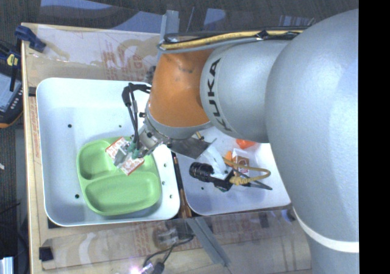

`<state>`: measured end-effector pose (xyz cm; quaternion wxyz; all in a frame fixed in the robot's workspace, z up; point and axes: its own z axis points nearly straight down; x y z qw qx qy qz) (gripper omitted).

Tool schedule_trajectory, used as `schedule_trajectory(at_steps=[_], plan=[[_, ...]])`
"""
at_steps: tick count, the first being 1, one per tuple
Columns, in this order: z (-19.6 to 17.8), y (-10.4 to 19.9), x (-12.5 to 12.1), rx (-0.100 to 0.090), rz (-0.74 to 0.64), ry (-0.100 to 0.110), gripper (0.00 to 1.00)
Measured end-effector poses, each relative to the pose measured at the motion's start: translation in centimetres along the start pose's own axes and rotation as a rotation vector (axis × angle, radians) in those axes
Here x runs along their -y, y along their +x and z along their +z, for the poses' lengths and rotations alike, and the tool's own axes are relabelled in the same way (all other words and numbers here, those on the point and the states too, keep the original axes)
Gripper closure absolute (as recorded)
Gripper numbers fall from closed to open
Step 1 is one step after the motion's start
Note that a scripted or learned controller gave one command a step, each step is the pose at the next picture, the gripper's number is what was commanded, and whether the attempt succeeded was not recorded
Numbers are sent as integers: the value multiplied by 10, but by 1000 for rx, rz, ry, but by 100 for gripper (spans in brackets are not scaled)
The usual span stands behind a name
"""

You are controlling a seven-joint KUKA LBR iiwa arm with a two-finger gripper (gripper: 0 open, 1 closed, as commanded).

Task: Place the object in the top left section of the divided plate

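A: Now pincer (pixel 135 150) is hanging over the green plate (pixel 122 196), packet (pixel 124 157) sitting at its tip, by the divider (pixel 100 178). Clamped or spread, can't tell.
B: Placing step, probably. Next: nudging left, then releasing.

A grey arm (pixel 256 84) with an orange band reached in from three o'clock. Its pincer (pixel 131 154) hovered over a green divided plate (pixel 122 196) at seven o'clock, inside the left white bin (pixel 55 145). A small red-and-white packet (pixel 117 148) sat at the pincer's tip. The right bin (pixel 244 204) held an orange piece (pixel 245 143).
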<state>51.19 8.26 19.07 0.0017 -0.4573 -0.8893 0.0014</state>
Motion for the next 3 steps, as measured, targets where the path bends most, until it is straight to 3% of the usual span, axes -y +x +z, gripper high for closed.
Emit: schedule_trajectory(at_steps=[1,2,3], plan=[[67,64,-63,3,-102,-9,100],[-18,9,-37,1,308,-2,100],[-17,9,-37,0,308,-2,0]])
